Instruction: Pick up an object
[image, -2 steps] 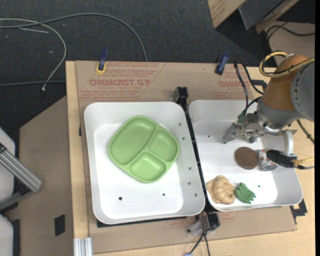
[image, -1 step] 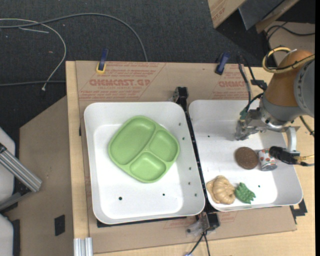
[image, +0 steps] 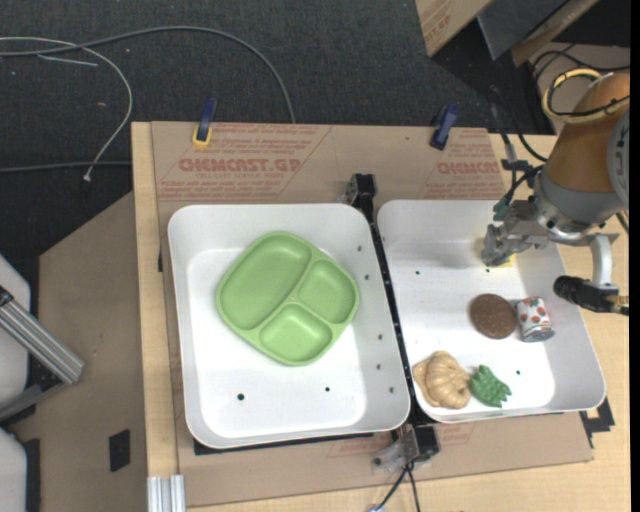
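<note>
Yellow shows just under the claw (image: 499, 255), a small object (image: 507, 261) lying on the floor of the right bin (image: 430, 240) near its back edge, mostly covered by the tool. The claw is down low over it, touching or nearly so; whether its tips stand apart or together I cannot tell from this slanted view.

Nearer the camera than the claw lie a round brown cookie-like disc (image: 492, 315) and, touching it on the arm's side, a small white can with red spots (image: 534, 319). Farther forward again sit a tan gourd-shaped toy (image: 444, 379) and a green leafy piece (image: 490, 386) just beside it. Well off to the far side from the arm, the left bin (image: 200, 300) carries a green divided plate (image: 288, 297).

My reading: the grasp step is in hand, at the descent or the close on the yellow piece (nothing confirms a hold). The next move calls for a firm close squarely on it, then a straight lift clear of the bin wall.
</note>
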